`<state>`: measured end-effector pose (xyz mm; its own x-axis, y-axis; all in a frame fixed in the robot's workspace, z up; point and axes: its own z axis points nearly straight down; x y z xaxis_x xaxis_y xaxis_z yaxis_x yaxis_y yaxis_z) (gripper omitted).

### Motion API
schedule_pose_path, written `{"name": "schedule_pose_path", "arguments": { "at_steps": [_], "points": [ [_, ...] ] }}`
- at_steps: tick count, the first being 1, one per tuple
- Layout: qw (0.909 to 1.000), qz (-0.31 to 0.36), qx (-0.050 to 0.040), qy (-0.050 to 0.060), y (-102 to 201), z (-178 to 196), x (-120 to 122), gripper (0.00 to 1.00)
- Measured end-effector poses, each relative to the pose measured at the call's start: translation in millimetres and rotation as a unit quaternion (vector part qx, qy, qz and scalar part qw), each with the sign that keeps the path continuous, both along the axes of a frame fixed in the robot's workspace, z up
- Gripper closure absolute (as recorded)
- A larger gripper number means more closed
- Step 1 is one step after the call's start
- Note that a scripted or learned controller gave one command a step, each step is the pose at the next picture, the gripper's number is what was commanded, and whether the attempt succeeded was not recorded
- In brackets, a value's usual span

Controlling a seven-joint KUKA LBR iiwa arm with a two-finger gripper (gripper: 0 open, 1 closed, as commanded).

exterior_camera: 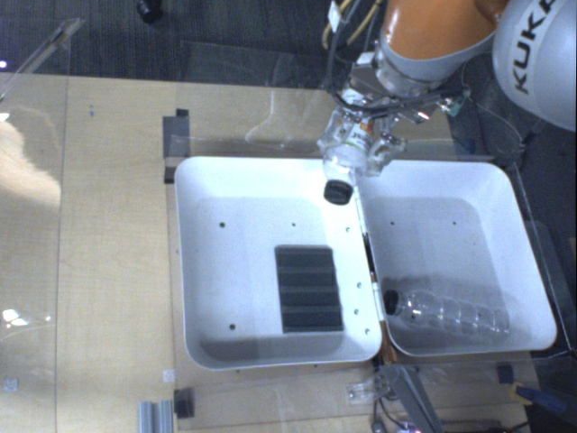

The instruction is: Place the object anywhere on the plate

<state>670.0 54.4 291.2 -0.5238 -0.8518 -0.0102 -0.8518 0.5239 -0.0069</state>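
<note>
A dark ridged rectangular plate (308, 289) lies flat in the left bin (207, 242), toward its front right. My gripper (362, 141) hangs over the far end of the divide between the two bins. It is shut on a small clear plastic bottle (347, 156), which hangs tilted with its black cap (337, 191) pointing down over the left bin's far right corner. The bottle is well behind the plate and above the bin floor.
A second, larger clear bottle (451, 312) with a black cap lies on its side at the front of the right bin (505, 215). The grey and orange arm (433, 16) fills the upper right. Wooden bench surface (90, 242) stretches to the left.
</note>
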Motion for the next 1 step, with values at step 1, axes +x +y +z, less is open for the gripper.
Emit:
{"name": "schedule_pose_path", "arguments": {
  "at_steps": [1],
  "points": [
    [0.9999,-0.010,0.0000,0.003,22.5,-45.1,-42.5,1.00]
  ]
}}
